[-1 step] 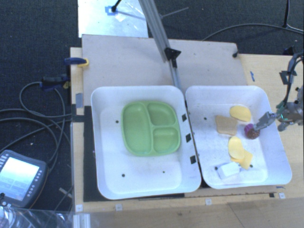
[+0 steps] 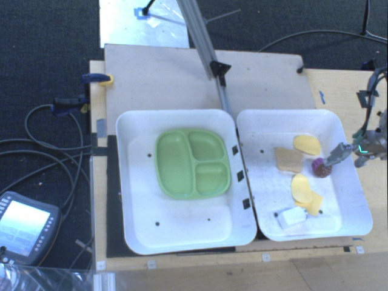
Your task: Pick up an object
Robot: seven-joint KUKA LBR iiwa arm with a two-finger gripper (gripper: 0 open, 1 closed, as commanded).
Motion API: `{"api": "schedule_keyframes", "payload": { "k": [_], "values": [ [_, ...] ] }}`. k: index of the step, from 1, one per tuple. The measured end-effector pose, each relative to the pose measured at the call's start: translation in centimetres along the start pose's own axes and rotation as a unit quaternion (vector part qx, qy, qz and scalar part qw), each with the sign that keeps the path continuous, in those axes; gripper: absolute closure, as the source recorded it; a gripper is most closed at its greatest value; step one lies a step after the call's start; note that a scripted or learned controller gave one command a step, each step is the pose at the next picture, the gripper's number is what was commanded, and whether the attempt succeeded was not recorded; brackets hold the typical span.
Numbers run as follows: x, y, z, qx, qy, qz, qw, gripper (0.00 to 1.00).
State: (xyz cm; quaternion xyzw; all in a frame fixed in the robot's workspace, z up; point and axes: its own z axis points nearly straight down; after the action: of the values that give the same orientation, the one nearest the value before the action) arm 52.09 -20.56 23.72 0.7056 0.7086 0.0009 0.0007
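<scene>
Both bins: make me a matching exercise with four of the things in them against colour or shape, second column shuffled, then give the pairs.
Things:
1. divided tray in the left bin
2. small round item at the gripper, right bin
3. flat piece near the right bin's middle
4. block near the right bin's front edge

Descriptions:
A. tan
B. white
C. green
D. dark red

Pairs: 1-C, 2-D, 3-A, 4-B
</scene>
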Motion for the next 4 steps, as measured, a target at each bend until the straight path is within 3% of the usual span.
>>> {"api": "schedule_keyframes", "payload": {
  "k": [2, 3, 4],
  "values": [
    [0.3, -0.3, 12.3, 0.003, 0.001, 0.002, 1.0000, 0.00],
    [0.4, -0.2, 14.7, 0.001, 0.000, 0.002, 1.0000, 0.00],
    [0.3, -0.1, 13.5, -0.001, 0.000, 0.002, 1.0000, 1.00]
  ]
}}
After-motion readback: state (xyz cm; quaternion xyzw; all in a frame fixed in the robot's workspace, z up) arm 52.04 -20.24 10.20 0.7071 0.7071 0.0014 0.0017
